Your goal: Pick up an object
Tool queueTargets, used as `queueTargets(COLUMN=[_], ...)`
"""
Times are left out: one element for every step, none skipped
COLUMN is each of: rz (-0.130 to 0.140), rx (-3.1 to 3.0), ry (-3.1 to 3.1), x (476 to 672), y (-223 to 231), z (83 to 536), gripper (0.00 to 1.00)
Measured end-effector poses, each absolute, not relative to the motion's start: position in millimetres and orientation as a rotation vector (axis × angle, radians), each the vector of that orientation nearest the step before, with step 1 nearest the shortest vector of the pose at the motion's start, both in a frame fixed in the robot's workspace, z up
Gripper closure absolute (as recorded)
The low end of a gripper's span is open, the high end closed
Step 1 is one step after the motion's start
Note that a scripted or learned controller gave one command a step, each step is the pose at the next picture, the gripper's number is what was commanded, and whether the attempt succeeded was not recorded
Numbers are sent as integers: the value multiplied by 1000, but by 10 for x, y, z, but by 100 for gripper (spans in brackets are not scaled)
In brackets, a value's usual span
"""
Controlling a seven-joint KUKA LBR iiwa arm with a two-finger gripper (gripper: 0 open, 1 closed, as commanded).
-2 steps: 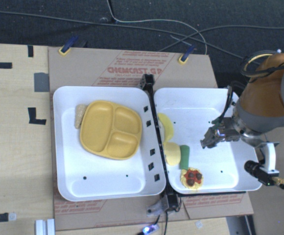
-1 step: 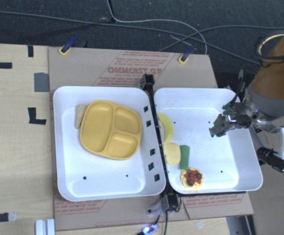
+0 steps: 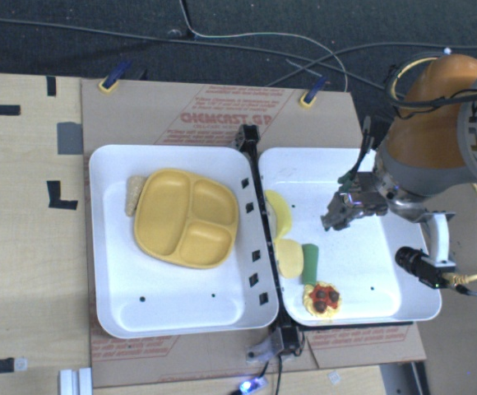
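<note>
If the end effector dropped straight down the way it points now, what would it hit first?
Most likely bare floor of the right bin. The end effector hangs over open white surface, with the green block and yellow pieces off toward the divider. Depth is hard to judge from this slanted view.

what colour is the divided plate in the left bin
Mustard yellow. The divided plate shows plainly in the camera view, lying in the left bin.
</note>
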State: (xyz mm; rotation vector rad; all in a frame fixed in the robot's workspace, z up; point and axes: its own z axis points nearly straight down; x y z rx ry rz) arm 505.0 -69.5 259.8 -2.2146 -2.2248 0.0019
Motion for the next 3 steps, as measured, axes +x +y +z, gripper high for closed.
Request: queueTargets(rz=[0,4,5], rx=[-2212,-2213,-2214], ry=[-2227,-2225,-2225], x=[5032,5049,5001], y=[-77,360,781], z=[2573,2430,2341], gripper=[100,100,100])
